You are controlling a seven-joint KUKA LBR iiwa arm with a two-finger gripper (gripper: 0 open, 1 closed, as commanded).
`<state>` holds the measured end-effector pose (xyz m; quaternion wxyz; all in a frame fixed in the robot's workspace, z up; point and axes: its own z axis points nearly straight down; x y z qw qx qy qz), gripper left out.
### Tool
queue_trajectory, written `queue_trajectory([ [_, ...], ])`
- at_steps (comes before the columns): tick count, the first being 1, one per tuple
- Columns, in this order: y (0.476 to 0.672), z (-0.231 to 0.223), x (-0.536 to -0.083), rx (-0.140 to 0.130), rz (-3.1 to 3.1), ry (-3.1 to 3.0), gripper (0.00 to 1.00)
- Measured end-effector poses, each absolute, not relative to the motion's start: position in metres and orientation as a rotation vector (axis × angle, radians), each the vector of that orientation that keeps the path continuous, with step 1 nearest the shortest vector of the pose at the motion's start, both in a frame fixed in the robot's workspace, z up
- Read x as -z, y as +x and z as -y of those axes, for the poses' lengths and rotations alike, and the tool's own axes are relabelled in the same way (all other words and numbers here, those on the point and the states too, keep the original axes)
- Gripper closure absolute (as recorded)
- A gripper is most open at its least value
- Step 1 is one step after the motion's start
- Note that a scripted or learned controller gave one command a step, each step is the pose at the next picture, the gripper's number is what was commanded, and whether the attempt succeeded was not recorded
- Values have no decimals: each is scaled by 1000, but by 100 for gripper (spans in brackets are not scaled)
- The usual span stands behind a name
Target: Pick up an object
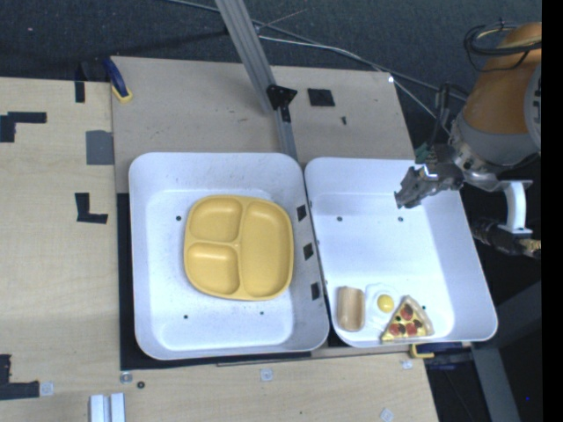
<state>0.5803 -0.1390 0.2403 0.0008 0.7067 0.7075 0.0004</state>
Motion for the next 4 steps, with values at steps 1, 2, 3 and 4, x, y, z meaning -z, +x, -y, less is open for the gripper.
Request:
queue_trajectory([
  [1, 604, 85, -240, -1, -2230, 2214, 100],
  [2, 614, 39, -226, 2, -2229, 2217, 100],
  [3, 635, -15, -220, 0, -2228, 2215, 100],
  [4, 648, -66, -213, 1, -2229, 2216, 100],
])
